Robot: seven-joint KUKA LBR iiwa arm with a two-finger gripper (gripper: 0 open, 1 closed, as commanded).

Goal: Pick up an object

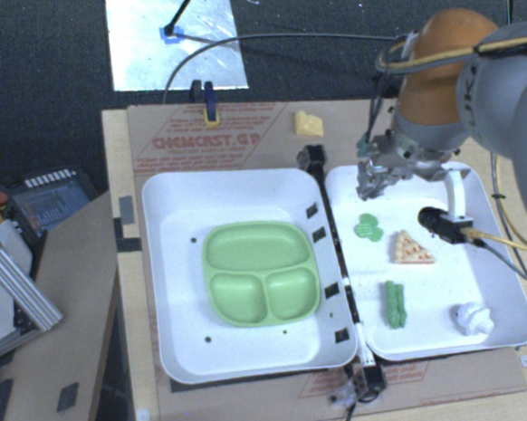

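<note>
The brown board [239, 130] under the bins carries red printed lettering that reads roughly "CHEMCAST G P"; the last characters are hard to make out. More faint red print shows on the board's front edge, too small to read.

The left bin [167, 258] holds a green divided tray [257, 273] with three compartments. In the right bin [496, 278] lie four small things, well apart from one another: a green clover-like piece [368, 228] near the bin's back left, a pizza-slice toy [413, 248] in the middle, a long green vegetable-like piece [394, 303] toward the front, and a crumpled white object [472, 318] in the front right corner.

The gripper [370, 184] hangs over the back left of the right bin, just behind the clover piece and apart from it. Its tips blur into a dark cluster, so whether they are parted or closed cannot be told; nothing shows between them. The arm [480, 79] is cut off at the right edge. A black cylindrical part [443, 224] juts beside the pizza slice.

A small yellow block [308, 123] rests on the board behind the bins.
</note>
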